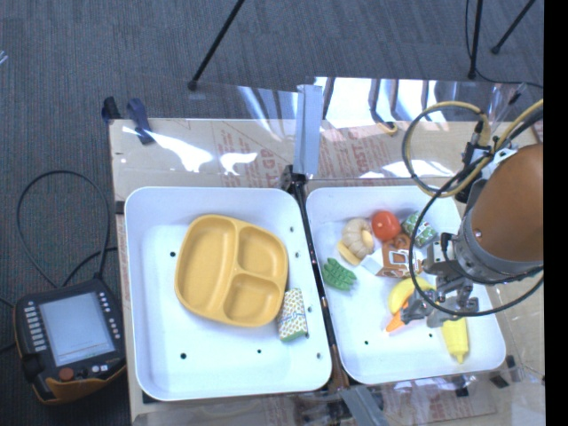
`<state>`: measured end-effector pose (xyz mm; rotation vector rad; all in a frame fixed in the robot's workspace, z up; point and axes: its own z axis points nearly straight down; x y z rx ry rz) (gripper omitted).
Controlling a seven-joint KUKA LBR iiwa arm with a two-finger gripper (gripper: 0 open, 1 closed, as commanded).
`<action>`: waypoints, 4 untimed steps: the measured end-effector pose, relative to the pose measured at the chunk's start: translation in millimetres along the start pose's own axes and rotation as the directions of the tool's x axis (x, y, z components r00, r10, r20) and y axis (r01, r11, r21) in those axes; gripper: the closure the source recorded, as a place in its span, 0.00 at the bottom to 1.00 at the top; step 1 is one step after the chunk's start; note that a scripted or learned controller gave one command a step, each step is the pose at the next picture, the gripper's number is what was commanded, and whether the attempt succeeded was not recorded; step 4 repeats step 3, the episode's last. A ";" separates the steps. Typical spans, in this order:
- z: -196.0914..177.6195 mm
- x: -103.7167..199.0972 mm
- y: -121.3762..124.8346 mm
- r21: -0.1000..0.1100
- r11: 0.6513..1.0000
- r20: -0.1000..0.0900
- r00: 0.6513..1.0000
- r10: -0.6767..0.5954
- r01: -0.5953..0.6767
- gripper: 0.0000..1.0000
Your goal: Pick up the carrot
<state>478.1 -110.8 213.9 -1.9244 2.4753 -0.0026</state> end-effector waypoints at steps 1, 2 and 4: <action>127.7 -6.0 5.0 -0.010 0.992 0.001 0.992 -0.125 0.125 1.00; 26.5 -42.5 12.4 -0.005 0.996 -0.001 0.996 0.085 -0.085 1.00; -1.4 -56.4 -32.7 -0.007 0.984 0.002 0.985 -0.175 0.175 1.00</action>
